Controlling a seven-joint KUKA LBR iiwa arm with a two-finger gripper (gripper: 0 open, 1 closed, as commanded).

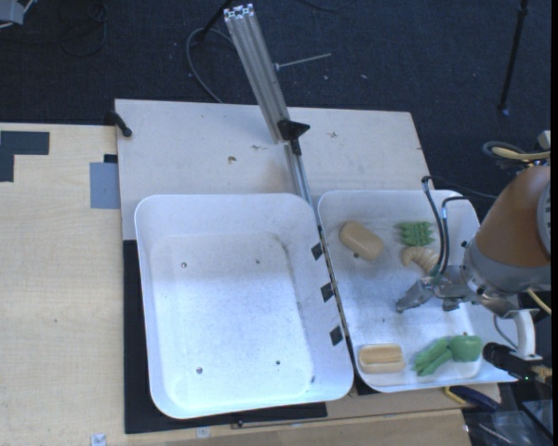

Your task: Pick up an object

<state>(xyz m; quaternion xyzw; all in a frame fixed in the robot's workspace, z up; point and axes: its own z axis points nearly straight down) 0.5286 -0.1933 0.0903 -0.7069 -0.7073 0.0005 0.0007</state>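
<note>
Overhead, 2 white bins sit side by side. Low inside the right bin (391, 207), the gripper (417, 295) hovers with jaws spread, holding nothing. Nearest it lies a tan piece (418, 257); no pickup yet.

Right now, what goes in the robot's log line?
stage: reaching | gripper: over right bin, holding nothing seen | nearest: tan lump | bread untouched
</note>
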